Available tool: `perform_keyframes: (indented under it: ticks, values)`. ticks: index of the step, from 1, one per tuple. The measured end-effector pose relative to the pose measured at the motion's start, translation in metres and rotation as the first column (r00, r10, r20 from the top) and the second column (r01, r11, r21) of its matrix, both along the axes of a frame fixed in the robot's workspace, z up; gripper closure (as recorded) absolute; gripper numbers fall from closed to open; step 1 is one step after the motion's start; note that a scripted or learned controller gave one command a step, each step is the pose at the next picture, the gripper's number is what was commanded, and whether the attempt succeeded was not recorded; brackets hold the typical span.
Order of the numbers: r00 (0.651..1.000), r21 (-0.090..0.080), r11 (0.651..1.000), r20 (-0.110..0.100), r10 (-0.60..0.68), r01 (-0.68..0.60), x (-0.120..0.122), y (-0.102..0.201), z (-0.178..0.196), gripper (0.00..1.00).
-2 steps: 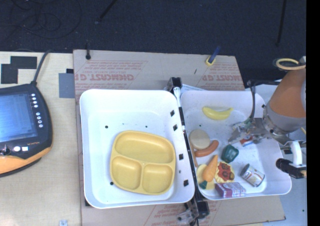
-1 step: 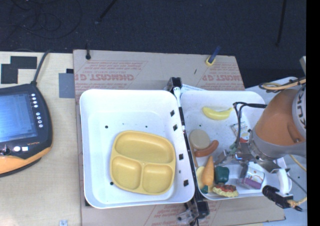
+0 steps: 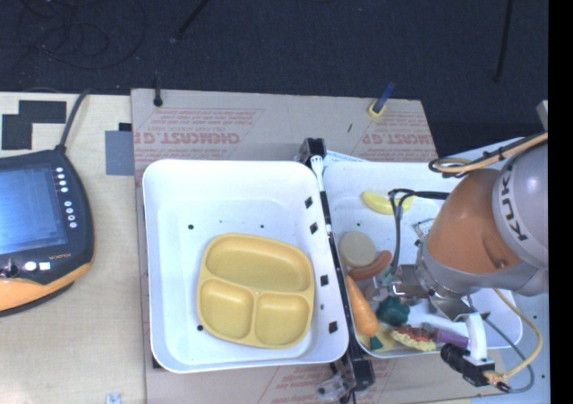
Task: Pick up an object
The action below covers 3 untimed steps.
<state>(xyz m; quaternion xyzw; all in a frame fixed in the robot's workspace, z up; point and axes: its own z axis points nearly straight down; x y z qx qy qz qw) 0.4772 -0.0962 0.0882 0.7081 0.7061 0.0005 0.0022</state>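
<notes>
My gripper point(image 3: 395, 289) reaches down into the front of the right bin point(image 3: 345, 180), under the grey and orange arm point(image 3: 474, 230). It hangs right over a pile of small toys: an orange carrot point(image 3: 363, 307), a teal piece point(image 3: 392, 311), a red and yellow piece point(image 3: 412, 337) and a purple piece point(image 3: 445, 332). Just behind it lie a brown sausage point(image 3: 375, 263) and a round beige disc point(image 3: 357, 247). A yellow banana point(image 3: 380, 202) rests near the bin's back. The wrist hides what is directly beneath it.
The left bin point(image 3: 179, 214) holds a yellow divided plate point(image 3: 256, 288). A black divider point(image 3: 324, 241) runs between the bins. A tablet-like pendant point(image 3: 40, 219) lies on the bench at far left. Cables trail from the arm at the front right point(image 3: 488, 371).
</notes>
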Motion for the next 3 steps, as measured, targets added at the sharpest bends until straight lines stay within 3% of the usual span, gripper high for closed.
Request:
perform_keyframes:
  ticks: [1, 2, 3]
  values:
    - [1.000, 0.007, 1.000, -0.006, -0.002, 0.002, 0.000, 0.002, 0.008, 1.00]
    - [1.000, 0.003, 1.000, -0.008, 0.004, -0.004, 0.044, 0.066, 0.098, 1.00]
    - [1.000, 0.002, 1.000, -0.009, 0.004, -0.004, 0.036, 0.075, 0.153, 1.00]
